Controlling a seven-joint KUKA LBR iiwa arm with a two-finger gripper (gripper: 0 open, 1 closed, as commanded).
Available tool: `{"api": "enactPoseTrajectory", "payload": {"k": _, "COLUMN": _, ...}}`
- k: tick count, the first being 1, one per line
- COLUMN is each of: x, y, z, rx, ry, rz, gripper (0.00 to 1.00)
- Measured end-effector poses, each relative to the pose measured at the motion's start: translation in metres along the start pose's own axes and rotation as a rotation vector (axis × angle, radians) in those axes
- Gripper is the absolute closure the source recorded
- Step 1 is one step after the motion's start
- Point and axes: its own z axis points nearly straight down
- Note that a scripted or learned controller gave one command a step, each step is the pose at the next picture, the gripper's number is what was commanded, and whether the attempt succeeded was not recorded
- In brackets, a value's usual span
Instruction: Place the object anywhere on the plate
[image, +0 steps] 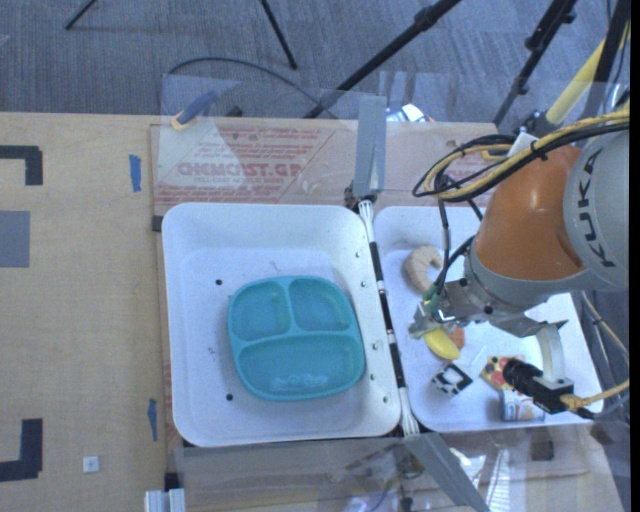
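Bright, even light, soft shadows, mild glare on clear sheet

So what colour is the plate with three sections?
Teal blue plate, clearest in the camera view, lying in the left bin.

Bench: light wooden top, with black corner marks near its left edge and blue tape strips at two places beside the left bin. Two shallow white bins rest directly on it, side by side and touching along their inner rims. Left bin sits mid-bench; right bin sits toward the right edge. A clear sheet with red lettering lies flat on the bench at the far edge, directly behind the left bin.
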Motion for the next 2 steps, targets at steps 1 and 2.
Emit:
{"api": "enactPoseTrajectory", "payload": {"k": 1, "x": 0.0567, "y": 0.0421, "z": -0.0003, "rx": -0.004, "ry": -0.002, "rz": -0.073, "gripper": 1.00}}
{"api": "enactPoseTrajectory", "payload": {"k": 2, "x": 0.0561, "y": 0.0421, "z": -0.0004, "rx": -0.004, "ry": -0.002, "rz": -0.072, "gripper": 0.00}}
